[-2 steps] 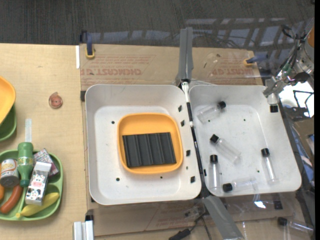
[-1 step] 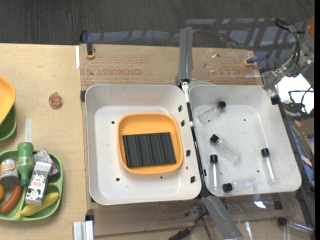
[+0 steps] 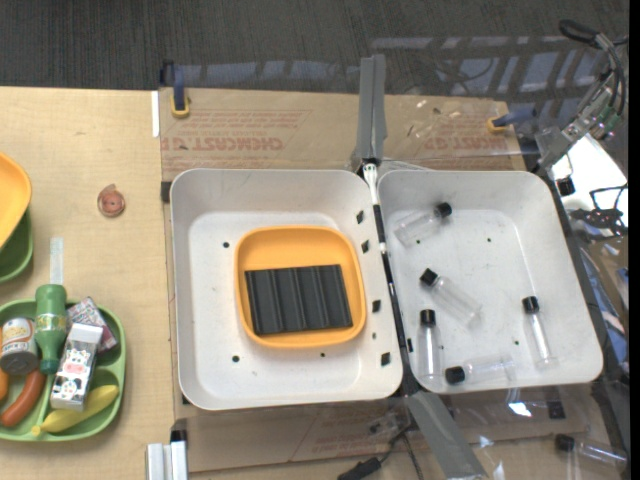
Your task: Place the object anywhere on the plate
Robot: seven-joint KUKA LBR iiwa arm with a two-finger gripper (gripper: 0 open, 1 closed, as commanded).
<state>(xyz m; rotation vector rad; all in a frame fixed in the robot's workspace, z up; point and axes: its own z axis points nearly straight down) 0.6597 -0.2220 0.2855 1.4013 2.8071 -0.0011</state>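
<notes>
A yellow plate [image 3: 300,240] lies in the middle of the left white bin [image 3: 200,268]. A dark grey ribbed rectangular block [image 3: 300,300] rests flat on the plate, covering most of its centre. In the right white bin [image 3: 480,193], several clear vials with black caps lie scattered: one near the back [image 3: 425,223], one in the middle [image 3: 447,293], and one at the right [image 3: 537,328]. Others lie along the front wall [image 3: 478,371].
Brown cardboard [image 3: 260,128] lies under both bins. On the wooden bench to the left sit a green tray of toy food [image 3: 110,388], a yellow bowl [image 3: 10,203] and a small pink disc [image 3: 112,202]. Cables and white equipment [image 3: 590,158] crowd the right edge.
</notes>
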